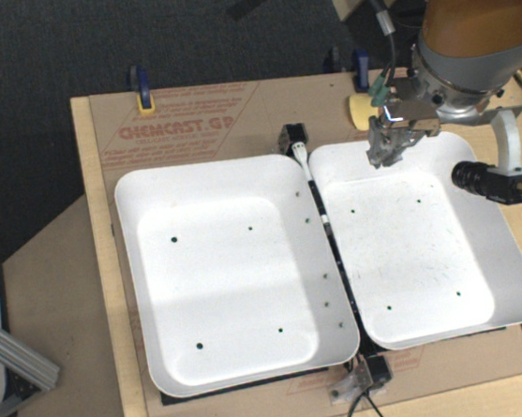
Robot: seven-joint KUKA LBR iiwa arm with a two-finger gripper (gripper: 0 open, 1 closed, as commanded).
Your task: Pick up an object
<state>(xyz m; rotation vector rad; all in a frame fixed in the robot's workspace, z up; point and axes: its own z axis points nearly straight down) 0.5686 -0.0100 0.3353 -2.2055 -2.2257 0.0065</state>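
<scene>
From where I stand, the arm (477,6) reaches in over the far end of the right bin (419,268), and the end effector (388,151) hangs just above that bin's far rim. At this slant I cannot tell whether it is set wide or narrow, or whether it has anything in it. The floors of the right bin and the left bin (218,284) show me white plastic and a few small dark dots. The only likely candidate for picking that I can make out is a pale yellow lump (358,110), which sits on the brown board (184,118) covering the surface. It is just beyond the right bin's far rim and close beside the end effector, though outside the bin. It is partly hidden, so I read it loosely: rounded, probably light, perhaps soft like foam, and unlikely to be fragile. If it is the target, I would close across its widest part, low down, since a rounded light thing tends to squirt out of a high pinch. A black clip (292,138) sits where the two bins meet, well clear of it.
</scene>
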